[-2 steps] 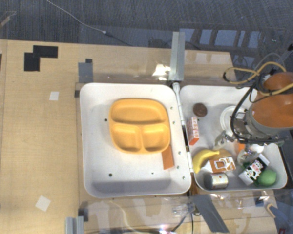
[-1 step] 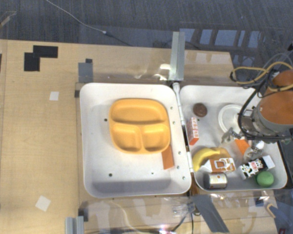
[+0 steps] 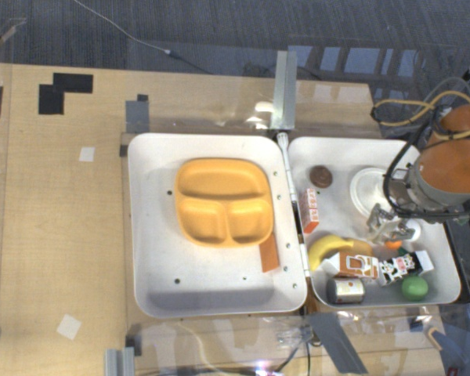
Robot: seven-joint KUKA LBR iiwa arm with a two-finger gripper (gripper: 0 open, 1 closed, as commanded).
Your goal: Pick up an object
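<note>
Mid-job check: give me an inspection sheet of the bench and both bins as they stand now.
Surface: wooden bench bearing left bin and right bin.
Job's things: banana, green ball, brown disc, small can, cartons, all in the right bin.
Clutter: yellow divided tray and orange strip in the left bin.
Claw: claw low over the right bin, nothing seen held.
Cables: black and yellow loops beside the arm.
Surroundings: grey carpet.

Yellow banana point(image 3: 330, 248), green ball point(image 3: 413, 287) in right bin point(image 3: 341, 152)
</note>
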